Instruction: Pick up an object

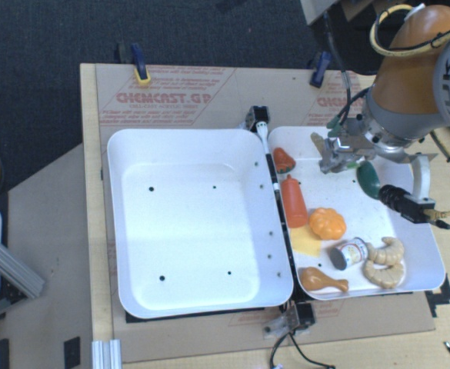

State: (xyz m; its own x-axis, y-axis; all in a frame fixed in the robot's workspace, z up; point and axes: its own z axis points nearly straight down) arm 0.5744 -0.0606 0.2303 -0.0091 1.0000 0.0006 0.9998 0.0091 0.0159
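1. One gripper (334,158) hangs over the right bin (432,244) near its 12 o'clock edge; whether it is released or clenched cannot be told.
2. At its 3 o'clock, just beside it, lies a dark green object (368,179).
3. At its 7 o'clock lie an orange-red cylinder (293,202) and an orange ball (327,223).
4. Farther toward 6 o'clock sit a small can (349,254), a tan curled piece (386,261) and a drumstick (323,280).
5. At 9 o'clock, the left bin (132,206).
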